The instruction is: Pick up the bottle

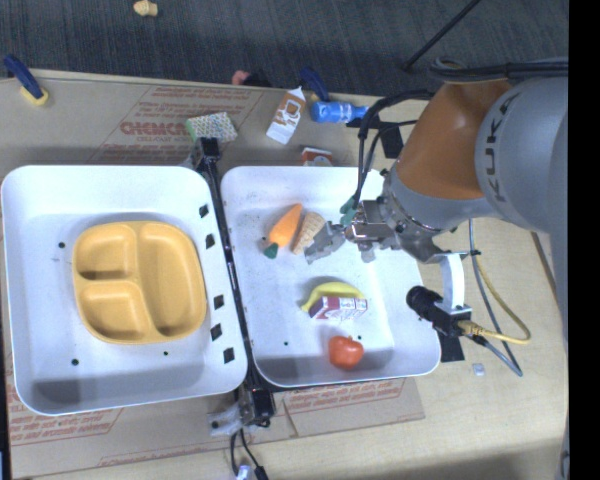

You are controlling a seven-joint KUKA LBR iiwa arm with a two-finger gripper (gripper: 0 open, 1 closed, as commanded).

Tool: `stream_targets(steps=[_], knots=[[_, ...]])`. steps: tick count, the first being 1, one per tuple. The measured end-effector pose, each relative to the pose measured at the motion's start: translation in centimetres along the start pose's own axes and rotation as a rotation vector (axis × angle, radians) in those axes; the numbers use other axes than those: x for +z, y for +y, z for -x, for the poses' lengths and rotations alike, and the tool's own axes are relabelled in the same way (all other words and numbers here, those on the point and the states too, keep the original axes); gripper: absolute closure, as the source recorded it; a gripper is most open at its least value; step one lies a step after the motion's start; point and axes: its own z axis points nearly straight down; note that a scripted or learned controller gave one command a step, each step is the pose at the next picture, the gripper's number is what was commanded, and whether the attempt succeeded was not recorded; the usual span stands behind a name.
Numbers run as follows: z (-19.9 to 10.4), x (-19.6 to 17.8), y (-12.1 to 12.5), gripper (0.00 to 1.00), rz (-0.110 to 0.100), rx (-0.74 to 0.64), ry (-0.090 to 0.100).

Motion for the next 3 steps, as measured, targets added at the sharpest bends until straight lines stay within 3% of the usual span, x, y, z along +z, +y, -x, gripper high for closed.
stream_targets(steps=[1,2,3], knots=[[0.0,-1.0,0.0,1.00,-0.002,-0.005,0.001],[1.3,-0.2,-5.4,1.00,0.000,-0.021,-0.001],[-0.9,0.9,-5.4,1.00,-0.001,0.271,0.001]])
